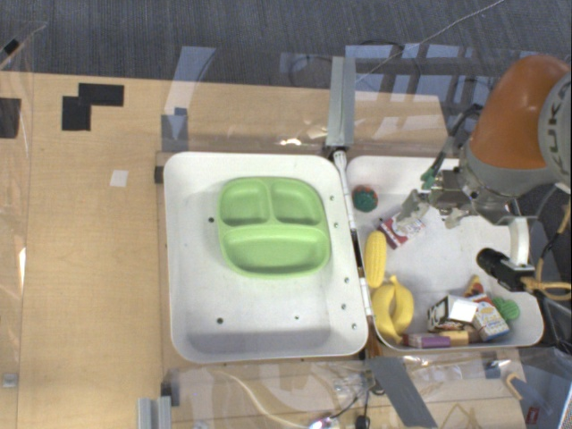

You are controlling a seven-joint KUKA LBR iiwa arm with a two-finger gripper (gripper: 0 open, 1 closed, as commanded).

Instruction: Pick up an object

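- The arm (pixel 527 123) is cut off by the right edge.
- The small boxes (pixel 465 315) in the right bin (pixel 429 172) corner are too blurred to identify.
- The claw (pixel 413 213) fingers are too small to make out.

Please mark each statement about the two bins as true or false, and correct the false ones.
1. A green divided plate lies in the left bin. True.
2. The bananas lie on the green plate. False: they lie in the right bin, near its left wall.
3. The pincer is over the right bin. True.
4. A small green ball sits near the far left corner of the right bin. True.
5. The corn cob stands in the left bin. False: it lies in the right bin, just above the bananas.
6. The small packages are piled at the far edge of the right bin. False: they lie at its near edge.
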